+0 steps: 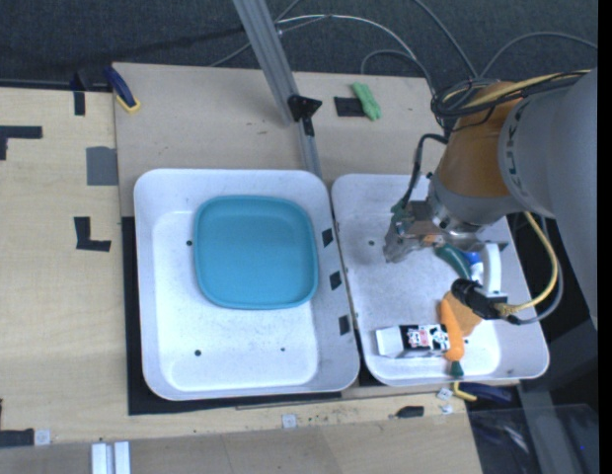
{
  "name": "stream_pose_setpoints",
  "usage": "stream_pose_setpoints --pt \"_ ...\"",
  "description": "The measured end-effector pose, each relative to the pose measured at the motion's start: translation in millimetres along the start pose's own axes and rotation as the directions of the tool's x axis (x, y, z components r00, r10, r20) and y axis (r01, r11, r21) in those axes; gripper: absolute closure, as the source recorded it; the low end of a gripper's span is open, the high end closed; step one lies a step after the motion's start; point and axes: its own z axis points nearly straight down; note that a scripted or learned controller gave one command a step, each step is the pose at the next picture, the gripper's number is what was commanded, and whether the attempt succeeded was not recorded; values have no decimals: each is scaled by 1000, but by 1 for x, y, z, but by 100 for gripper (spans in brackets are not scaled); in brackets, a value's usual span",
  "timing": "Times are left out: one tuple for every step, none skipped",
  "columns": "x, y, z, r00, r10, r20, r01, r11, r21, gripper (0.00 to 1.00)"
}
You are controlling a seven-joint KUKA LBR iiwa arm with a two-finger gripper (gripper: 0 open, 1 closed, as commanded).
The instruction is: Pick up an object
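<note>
My gripper (397,248) hangs over the middle of the right bin (385,294), just above its floor, pointing down and left. Nothing shows between its tips. Close behind it to the right lies a teal and blue object (462,261), partly hidden by the wrist. Further toward the front sit an orange carrot-shaped toy (451,326) with a green tip and a small white box with black and red print (413,339), near the bin's front edge.
The left bin (168,265) holds a turquoise square plate (255,251). A grey pole (271,57) slants down to the gap between the bins. A black cable connector (479,299) hangs by the carrot. A green clip (366,101) lies on the bench behind.
</note>
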Motion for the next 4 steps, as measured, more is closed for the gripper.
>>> stream_pose_setpoints --pt "2 -1 -62 1000 1 0 -1 1000 -6 100" --pt "2 0 -115 1000 1 0 -1 1000 -5 100" --pt "54 6 -118 1000 -3 -1 3 1000 -1 100" --pt "108 4 -102 1000 -3 -1 3 1000 1 100"
